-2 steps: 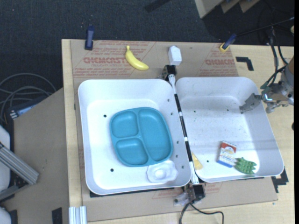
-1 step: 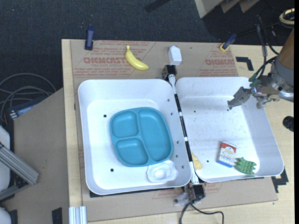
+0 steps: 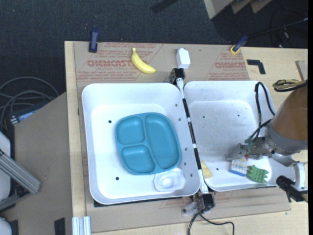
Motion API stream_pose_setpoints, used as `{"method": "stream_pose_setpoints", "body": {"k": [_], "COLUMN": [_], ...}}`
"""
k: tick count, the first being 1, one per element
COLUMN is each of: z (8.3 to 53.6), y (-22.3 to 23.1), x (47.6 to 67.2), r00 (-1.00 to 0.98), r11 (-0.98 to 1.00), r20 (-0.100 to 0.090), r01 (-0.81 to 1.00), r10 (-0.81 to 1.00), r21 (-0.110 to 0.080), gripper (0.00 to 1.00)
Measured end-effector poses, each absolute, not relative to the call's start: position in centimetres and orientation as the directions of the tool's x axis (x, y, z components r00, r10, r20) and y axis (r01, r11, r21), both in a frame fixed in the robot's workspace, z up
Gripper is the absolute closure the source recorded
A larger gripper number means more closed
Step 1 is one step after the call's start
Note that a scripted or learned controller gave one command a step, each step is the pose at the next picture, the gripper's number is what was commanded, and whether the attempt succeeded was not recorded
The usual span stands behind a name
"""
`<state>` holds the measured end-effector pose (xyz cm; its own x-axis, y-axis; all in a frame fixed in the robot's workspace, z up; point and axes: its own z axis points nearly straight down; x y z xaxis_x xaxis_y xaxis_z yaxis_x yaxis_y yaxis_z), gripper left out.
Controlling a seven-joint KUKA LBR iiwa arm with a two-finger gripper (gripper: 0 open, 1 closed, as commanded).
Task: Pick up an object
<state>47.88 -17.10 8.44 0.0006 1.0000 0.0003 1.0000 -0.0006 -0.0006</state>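
Left bin (image 3: 98, 131) — blue divided tray (image 3: 146, 142), small white object (image 3: 168, 181). Right bin (image 3: 220, 102) — gripper (image 3: 239, 153) above a green object (image 3: 257, 173); claw state cannot be determined.

Lying about outside the white bins (image 3: 90, 99)
Resting on the printed bench (image 3: 112, 75) along its far edge: a yellow banana (image 3: 142, 63) left of centre and a white block (image 3: 183, 58) just beside it; gripping that edge, a blue clamp (image 3: 93, 39) near the left corner and a yellow clamp (image 3: 238, 45) towards the right.
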Motion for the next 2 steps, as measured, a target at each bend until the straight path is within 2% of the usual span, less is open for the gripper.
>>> {"method": "stream_pose_setpoints", "body": {"k": [1, 2], "z": [18.4, 14.2], "y": [-20.2, -14.5], "x": [49.7, 50.3], "r00": [0.000, -0.001], "r11": [0.000, 0.001], "r20": [-0.002, 0.001], "r01": [1.000, 1.000], "r10": [1.000, 1.000], "r21": [0.003, -0.002], "gripper": [0.00, 0.00]}}
